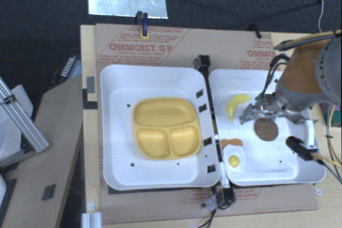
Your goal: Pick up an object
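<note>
Down at the near edge of the right bin [299,171] sits a toy fried egg [234,160], white with a yellow yolk, and just above it, touching or nearly so, lies a small orange-brown piece [232,143] that could be a bacon strip, though it is too small to be sure. Further in, a brown round patty [266,130] rests on the bin floor, and a yellow banana [237,104] curves beside it toward the divider. Reaching in from the right, the grey arm with its orange band [302,69] hangs low, its gripper [255,112] between the banana and the patty, just over the patty's upper edge. How its jaws stand I cannot tell from here. Over in the left bin [115,115], a yellow divided tray [165,126] lies flat near the middle.
</note>
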You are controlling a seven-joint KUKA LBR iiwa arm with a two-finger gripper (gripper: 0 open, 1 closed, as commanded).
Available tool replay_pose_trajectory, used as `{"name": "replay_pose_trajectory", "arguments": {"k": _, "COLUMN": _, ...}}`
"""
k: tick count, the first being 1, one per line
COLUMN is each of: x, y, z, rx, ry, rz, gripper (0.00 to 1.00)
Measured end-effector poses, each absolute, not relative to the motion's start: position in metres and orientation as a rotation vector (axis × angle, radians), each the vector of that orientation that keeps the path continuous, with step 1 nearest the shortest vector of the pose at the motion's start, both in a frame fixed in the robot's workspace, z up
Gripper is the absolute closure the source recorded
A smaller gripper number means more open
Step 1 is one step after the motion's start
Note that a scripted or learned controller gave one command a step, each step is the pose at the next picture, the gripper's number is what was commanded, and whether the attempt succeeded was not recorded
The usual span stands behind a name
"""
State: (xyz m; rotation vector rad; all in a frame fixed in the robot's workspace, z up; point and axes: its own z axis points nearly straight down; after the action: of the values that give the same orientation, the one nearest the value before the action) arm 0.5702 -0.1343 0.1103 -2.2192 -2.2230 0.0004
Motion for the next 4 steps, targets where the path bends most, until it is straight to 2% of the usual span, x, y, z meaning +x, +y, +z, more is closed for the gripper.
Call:
{"name": "replay_pose_trajectory", "arguments": {"k": 1, "x": 0.572, "y": -0.135, "z": 0.086, "rx": -2.222, "ry": -2.227, "rz": -0.002, "gripper": 0.0}}
{"name": "replay_pose_trajectory", "arguments": {"k": 2, "x": 0.575, "y": -0.137, "z": 0.1, "rx": -2.232, "ry": -2.233, "rz": -0.008, "gripper": 1.0}}
{"name": "replay_pose_trajectory", "arguments": {"k": 4, "x": 0.559, "y": -0.144, "z": 0.202, "rx": -2.224, "ry": -2.226, "rz": -0.005, "gripper": 1.0}}
